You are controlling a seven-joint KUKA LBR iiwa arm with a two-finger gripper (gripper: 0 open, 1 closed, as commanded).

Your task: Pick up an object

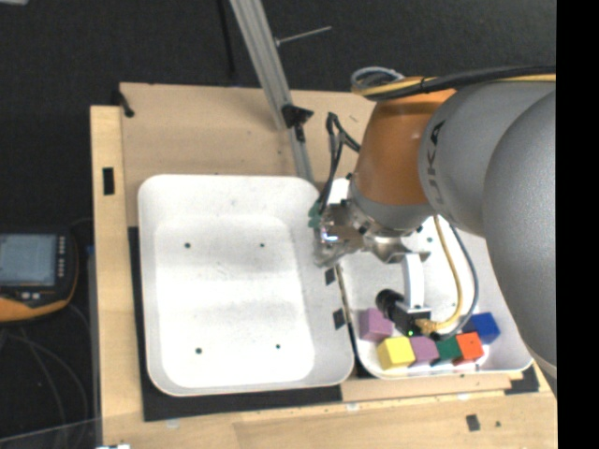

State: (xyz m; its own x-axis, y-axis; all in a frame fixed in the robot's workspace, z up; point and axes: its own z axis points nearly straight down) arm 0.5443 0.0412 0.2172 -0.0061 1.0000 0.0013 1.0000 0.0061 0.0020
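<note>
Several small blocks lie at the near end of the right bin (510, 363): a purple block (374, 324), a yellow cube (396, 352), a second purple block (423, 349), a green block (447, 349), an orange block (468, 344) and a blue block (483, 325). My gripper (372, 243) hangs under the orange-banded wrist above the far left part of that bin, just behind the purple block. The arm hides most of the bin's far half.
The left bin (150, 195) stands beside the right one, their rims touching near the middle. A slanted metal rail (267, 64) rises behind the bins. The bench's wooden edge (108, 251) runs along the left.
</note>
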